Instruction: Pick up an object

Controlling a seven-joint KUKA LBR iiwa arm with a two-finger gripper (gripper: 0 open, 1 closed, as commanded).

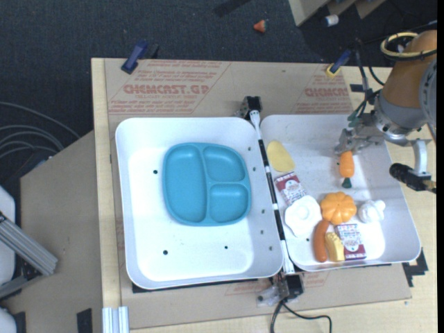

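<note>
arm enters from the right; gripper [352,139] is seen over the far part of the right bin [406,238], just above a small toy carrot [346,166]. whether the jaws are wide or narrow cannot be told from this slant, and nothing is seen held between them.

carrot is judged the likely target: it lies alone on bare bin floor, orange body with a green tip toward the near side, apart from the rest. it is judged light, stiff, probably smooth plastic, so it may roll or squirt out if pinched off-centre. a hold across the thick middle of the body, jaws set square to its long axis, is advised.

the remaining items are crowded in the near half: a yellow piece [280,156] against the left wall, a red-and-white packet [288,185], a white round piece [302,216], a toy pumpkin [338,207], a sausage [320,241], another packet [349,241], a small white item [372,211]. several are touching, so clean grasps there are judged harder.

open room exists around the carrot on all sides; the bin's far wall and right rim are near the wrist, so a straight vertical descent is favoured. the left bin [139,255] carries a blue divided tray [205,184]. both bins sit on the tabletop [173,82].
</note>
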